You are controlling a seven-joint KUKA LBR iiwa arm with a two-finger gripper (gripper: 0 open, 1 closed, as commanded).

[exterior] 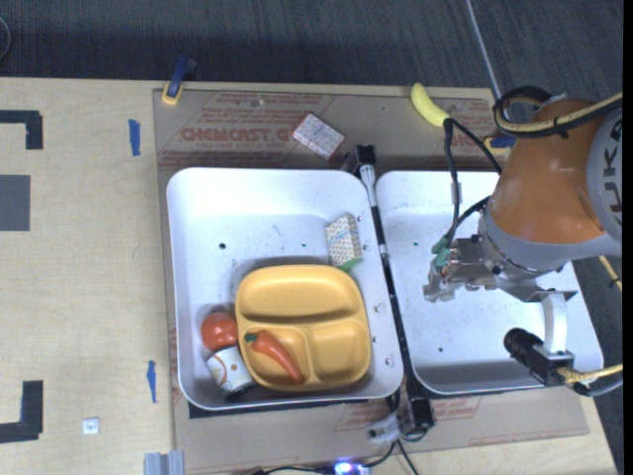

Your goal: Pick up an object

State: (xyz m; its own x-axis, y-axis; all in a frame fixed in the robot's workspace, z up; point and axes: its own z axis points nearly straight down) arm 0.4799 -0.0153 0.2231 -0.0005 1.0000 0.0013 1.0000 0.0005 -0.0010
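Where the grey and orange arm (549, 201) reaches in from the right, its gripper (445, 273) hangs over the right bin (435, 359), near that bin's left wall. It is small and partly in shadow, so I cannot tell if it is open or closed. I see nothing held in it.

All the things to pick up are in the left bin (198, 216), well apart from the gripper. The biggest is a yellow tray (302, 310) with three parts - one wide part at the top and two smaller ones below. An orange toy carrot (274, 354) lies in the lower left part, tilted. Just beside the tray's left edge sits a red ball (219, 330). Right below the ball a small can (228, 369) lies on its side, touching the tray. A little patterned packet (343, 240) rests near the bin's right wall, just above the tray.

Both bins sit side by side on a sheet of brown cardboard (237, 127) on the pale bench (79, 295). On the cardboard behind the left bin lies another small packet (317, 135). A yellow curved thing (427, 105) - maybe a toy banana - lies behind the right bin. A blue and yellow clip (178, 77) grips the cardboard's far left corner.
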